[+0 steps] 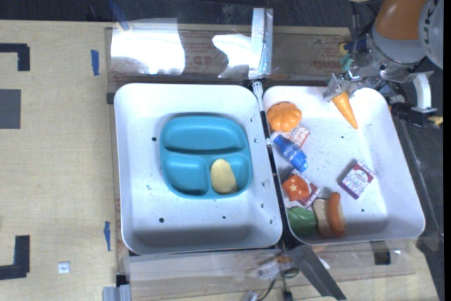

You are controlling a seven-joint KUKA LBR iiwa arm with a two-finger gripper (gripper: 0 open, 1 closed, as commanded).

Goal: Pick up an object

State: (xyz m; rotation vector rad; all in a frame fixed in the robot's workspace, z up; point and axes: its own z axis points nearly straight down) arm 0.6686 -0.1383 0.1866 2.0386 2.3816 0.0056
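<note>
- One carrot [346, 109] is seen at the back of the right bin [394, 173], its thick end pinched between the closed fingers of the gripper [344, 85], tip slanting down, seemingly lifted
- Most other items are clustered along the bin's left wall: orange pumpkin [284, 115], blue bottle [290, 152], tomato [297, 187]
- Nothing is found blocking the arm [407, 17]
- Left bin [134, 151] is occupied by a blue tray [204, 154] with a yellow lemon [223, 176]

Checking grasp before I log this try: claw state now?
Claw: closed on the carrot, gripping its top end, at the far right corner of the right bin.
</note>
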